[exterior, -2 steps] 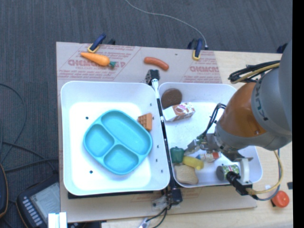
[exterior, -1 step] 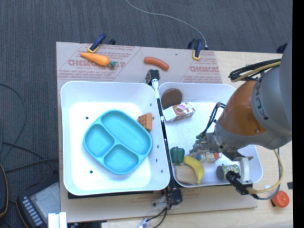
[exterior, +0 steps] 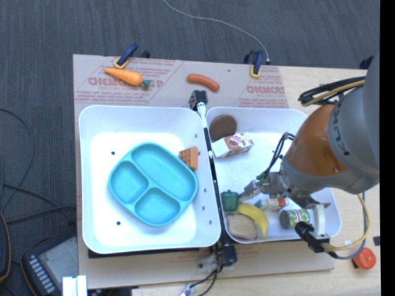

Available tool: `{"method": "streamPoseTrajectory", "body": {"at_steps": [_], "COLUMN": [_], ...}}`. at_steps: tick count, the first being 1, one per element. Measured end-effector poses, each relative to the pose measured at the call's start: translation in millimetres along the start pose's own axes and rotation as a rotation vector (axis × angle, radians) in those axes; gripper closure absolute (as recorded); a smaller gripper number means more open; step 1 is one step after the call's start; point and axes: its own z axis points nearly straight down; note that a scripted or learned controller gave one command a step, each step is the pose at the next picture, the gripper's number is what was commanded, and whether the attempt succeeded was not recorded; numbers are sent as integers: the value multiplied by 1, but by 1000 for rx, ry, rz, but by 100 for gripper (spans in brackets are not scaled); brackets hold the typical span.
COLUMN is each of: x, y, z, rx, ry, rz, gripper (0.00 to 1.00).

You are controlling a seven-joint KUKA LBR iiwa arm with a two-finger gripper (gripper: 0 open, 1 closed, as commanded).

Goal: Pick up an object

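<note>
**Gripper low in the right bin**

Banana (exterior: 255, 217), yellow and curved, lies at the right bin's (exterior: 271, 137) front edge, beside a green pepper (exterior: 229, 200) and a brown bread slice (exterior: 241, 228). Just right of it the gripper (exterior: 266, 193) sits low; whether its jaws are parted or grip anything, I cannot tell.

Yellow banana (exterior: 255, 216) lying curved in right bin's near corner, against bread slice (exterior: 242, 228).
</note>
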Motion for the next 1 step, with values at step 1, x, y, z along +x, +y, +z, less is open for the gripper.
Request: {"method": "streamPoseTrajectory", "body": {"at_steps": [1], "x": [1], "y": [0], "z": [-9], "rx": [3], "ry": [4], "rz": [-1], "gripper": [100]}}
